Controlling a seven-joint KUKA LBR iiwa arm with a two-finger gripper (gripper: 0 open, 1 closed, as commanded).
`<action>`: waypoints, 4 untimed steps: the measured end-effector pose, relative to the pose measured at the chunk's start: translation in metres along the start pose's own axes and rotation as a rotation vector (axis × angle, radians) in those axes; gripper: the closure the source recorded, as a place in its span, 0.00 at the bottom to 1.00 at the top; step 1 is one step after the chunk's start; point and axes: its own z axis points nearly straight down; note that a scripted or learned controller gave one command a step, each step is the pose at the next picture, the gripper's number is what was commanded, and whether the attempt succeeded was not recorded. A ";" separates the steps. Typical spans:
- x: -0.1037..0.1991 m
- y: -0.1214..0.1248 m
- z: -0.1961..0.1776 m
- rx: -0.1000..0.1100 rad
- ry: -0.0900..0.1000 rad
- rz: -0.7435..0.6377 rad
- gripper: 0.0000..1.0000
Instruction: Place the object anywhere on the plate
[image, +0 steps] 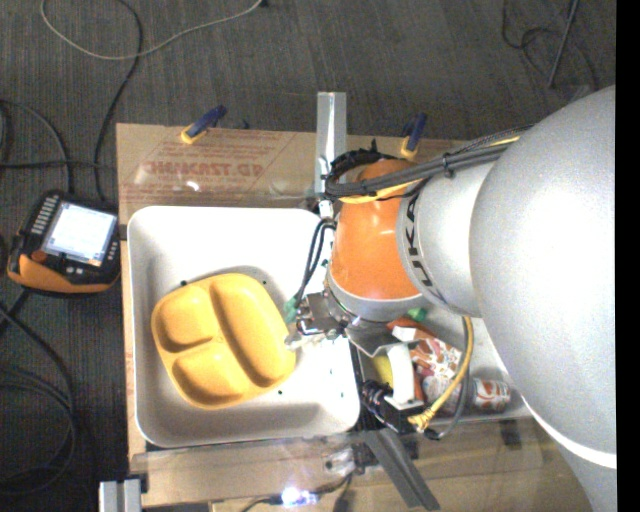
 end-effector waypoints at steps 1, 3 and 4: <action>0.060 0.016 0.071 -0.006 -0.004 0.103 1.00; 0.086 0.021 0.064 0.011 -0.020 0.485 0.00; 0.036 0.047 -0.116 -0.003 -0.004 0.196 0.00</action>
